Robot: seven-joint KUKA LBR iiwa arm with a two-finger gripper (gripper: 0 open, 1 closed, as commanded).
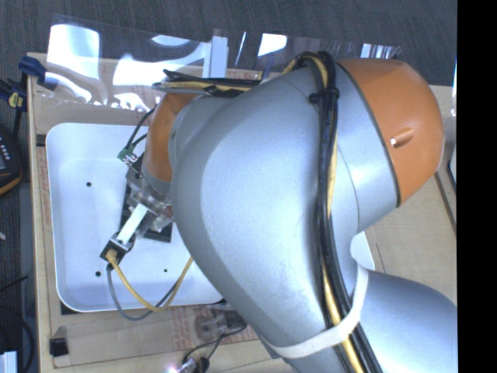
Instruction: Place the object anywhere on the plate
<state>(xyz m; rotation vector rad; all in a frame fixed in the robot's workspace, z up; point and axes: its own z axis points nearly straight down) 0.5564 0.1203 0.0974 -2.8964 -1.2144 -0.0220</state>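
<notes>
Wooden counter (194, 329) runs along the near edge of the view, with a tangle of thin wires lying on it just below the left bin. Nearest the camera, the grey arm (264, 231) sweeps in from the right and covers most of the scene; a black and yellow cable bundle (330, 208) runs along its upper side, held by a white strap near the bottom. An orange band (388, 138) caps the arm at upper right.

Beyond the arm's bulk lies the left white bin (70, 208), shallow, with a few small dark dots on its floor. The gripper (140, 224) hangs over the middle of this bin, pointing down and to the left, with a small yellow-tipped piece at its low end and a yellow wire (147, 298) looping from it toward the bin's near rim. Whether the gripper is spread or closed cannot be told, since the wrist hides it. A dark flat shape lies just beneath the gripper; what it is cannot be made out, and the object and the plate cannot be identified.

Farther back, a clear plastic panel (140, 61) catches bright glare behind the bin, and dark carpet (233, 2) fills the far background.
</notes>
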